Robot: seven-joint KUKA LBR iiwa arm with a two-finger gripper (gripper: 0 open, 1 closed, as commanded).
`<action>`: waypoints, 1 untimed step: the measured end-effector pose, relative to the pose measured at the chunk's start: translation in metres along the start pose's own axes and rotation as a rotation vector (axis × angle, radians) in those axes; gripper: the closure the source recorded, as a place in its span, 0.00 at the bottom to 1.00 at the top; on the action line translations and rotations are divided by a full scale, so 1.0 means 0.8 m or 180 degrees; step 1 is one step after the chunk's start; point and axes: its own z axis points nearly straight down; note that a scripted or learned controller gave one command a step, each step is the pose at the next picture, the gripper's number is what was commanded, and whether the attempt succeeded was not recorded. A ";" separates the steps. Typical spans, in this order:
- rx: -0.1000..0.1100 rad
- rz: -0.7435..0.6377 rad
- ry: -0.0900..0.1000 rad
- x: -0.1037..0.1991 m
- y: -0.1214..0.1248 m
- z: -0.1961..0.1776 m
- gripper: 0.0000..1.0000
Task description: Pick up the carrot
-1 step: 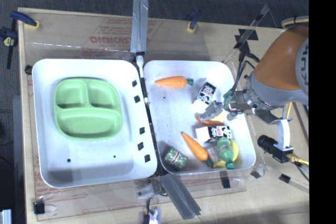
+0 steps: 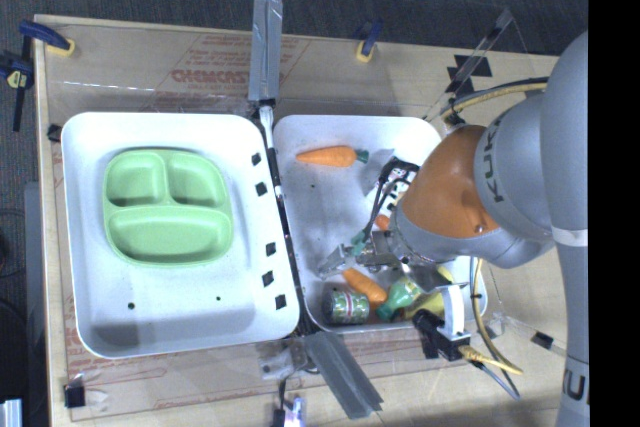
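A carrot with a green stem end lies on its side near the far wall of the right bin, apart from everything else. A second, smaller orange carrot-like piece lies near the front of that bin. My gripper hangs low over the bin floor just above this smaller piece and well in front of the far carrot. The grey arm with its orange band reaches in from the right and hides the bin's right part.
A green can, a green bottle and a yellow item crowd the right bin's front edge. The left bin holds a green divided plate. A grey post stands between the bins at the back.
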 end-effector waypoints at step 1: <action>-0.0003 -0.0437 -0.0002 -0.056 0.018 -0.030 0.00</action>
